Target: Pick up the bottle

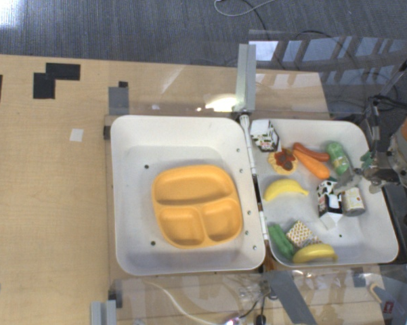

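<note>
Spreading across the scene: the tan counter (47, 202), carrying two shallow white bins side by side. Filling the middle: the left bin (132, 141), holding an orange three-compartment tray (195, 205). Sitting to its right: the right bin (382, 246), crowded with small things. Reaching in from the right edge: the grey arm (403, 147), its claw (366, 168) hanging over the bin's right side, too blurred to tell whether parted or closed. Lying near the bin's upper right, just beside the claw: the green bottle (337, 157), tilted, nothing gripping it. Lying left of the bottle: two orange carrots (311, 161). Resting mid-bin: a yellow banana (284, 189); another banana (315, 252) at the front wall, touching a green vegetable (280, 240). Standing near the right of centre: a black-and-white cow-patterned carton (328, 196) beside a small can (353, 200).
</note>
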Controlling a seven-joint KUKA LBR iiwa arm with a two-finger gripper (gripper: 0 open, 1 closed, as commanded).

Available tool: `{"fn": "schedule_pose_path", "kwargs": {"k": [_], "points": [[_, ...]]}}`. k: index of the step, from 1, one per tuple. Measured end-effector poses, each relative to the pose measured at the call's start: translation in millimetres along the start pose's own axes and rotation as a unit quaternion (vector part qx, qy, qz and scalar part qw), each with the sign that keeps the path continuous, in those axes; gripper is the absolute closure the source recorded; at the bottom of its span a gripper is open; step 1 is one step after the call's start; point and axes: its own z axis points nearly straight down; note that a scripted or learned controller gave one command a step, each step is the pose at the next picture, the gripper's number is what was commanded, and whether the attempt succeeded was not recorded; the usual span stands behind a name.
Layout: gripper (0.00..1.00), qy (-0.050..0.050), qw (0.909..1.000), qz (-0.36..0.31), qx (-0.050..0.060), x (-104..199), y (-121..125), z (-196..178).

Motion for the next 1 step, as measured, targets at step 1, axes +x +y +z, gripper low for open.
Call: {"fn": "schedule_pose_path", "kwargs": {"k": [1], "points": [[0.0,-0.001,0.9944,0.106,-0.002,-24.3,76.1,-112.7]]}}
